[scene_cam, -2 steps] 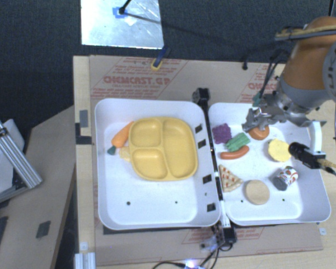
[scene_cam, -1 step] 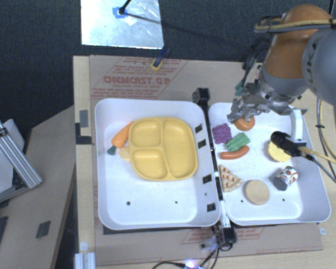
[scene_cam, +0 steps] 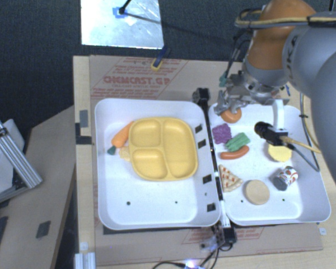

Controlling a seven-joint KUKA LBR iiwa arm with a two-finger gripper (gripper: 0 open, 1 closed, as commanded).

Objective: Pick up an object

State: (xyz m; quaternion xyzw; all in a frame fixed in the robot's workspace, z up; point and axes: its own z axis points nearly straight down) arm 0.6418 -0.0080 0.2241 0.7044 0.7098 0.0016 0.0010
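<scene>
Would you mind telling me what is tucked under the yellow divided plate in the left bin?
At the left rim of the yellow plate, a carrot pokes out with a small pale piece below it. The plate covers their inner ends and anything else beneath it.

The grey arm [scene_cam: 319,55] enters from the right, high in the view, and bends downward at the wrist. The orange band [scene_cam: 274,27] sits directly above the wrist. The gripper [scene_cam: 231,106] points down, its tip low over the far left corner of the right side; the finger gap is not discernible.
</scene>
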